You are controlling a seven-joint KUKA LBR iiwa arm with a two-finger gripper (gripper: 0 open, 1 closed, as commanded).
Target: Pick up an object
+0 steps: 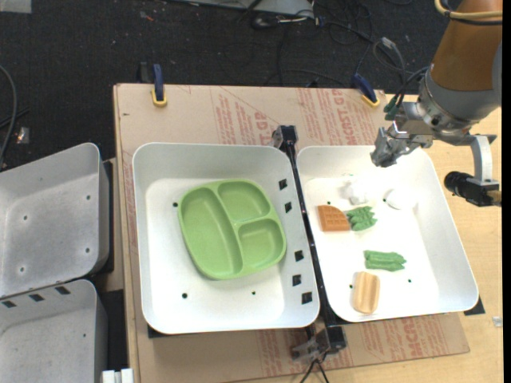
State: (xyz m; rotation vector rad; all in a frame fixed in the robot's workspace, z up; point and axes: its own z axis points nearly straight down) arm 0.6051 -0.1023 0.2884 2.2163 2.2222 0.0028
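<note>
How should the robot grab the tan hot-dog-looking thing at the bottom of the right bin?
Best guess: come straight down from above and pinch the tan bun-shaped toy across its narrow middle. It lies flat, long way pointing up and down the picture, so its long sides are the easy ones to squeeze. It has free room around it; the green piece sits apart above it. The gripper hovers at the bin's far edge.

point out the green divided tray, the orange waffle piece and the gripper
green divided tray [231, 228]: camera view, on the ridge between its compartments, left bin.
orange waffle piece [333, 219]: camera view, on its flat top, right bin.
gripper [385, 155]: camera view, at its tip above the right bin's far edge.
</note>
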